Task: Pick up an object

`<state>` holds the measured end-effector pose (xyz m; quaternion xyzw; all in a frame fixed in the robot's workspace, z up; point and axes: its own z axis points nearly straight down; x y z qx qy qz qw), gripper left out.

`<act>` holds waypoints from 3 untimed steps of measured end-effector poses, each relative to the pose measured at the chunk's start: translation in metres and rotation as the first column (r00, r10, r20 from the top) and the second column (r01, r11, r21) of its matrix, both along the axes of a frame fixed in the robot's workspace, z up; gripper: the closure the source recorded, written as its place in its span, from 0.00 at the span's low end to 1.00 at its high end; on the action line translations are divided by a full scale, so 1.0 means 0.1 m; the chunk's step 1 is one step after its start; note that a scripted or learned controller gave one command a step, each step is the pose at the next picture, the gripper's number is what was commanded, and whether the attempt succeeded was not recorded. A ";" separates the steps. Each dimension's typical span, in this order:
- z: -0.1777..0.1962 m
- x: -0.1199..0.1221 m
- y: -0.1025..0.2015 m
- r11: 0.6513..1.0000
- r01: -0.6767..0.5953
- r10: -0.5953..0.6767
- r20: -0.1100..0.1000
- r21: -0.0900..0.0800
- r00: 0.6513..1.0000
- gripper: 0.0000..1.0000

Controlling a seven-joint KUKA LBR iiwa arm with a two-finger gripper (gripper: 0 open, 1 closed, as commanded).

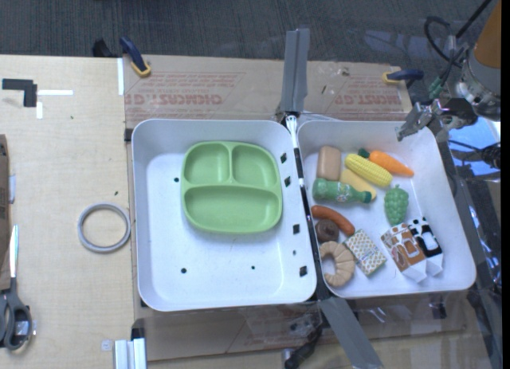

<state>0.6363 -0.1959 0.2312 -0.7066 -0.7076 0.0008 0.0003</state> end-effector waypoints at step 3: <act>-0.01 0.20 0.33 0.999 -0.048 0.048 0.003 -0.001 0.999 1.00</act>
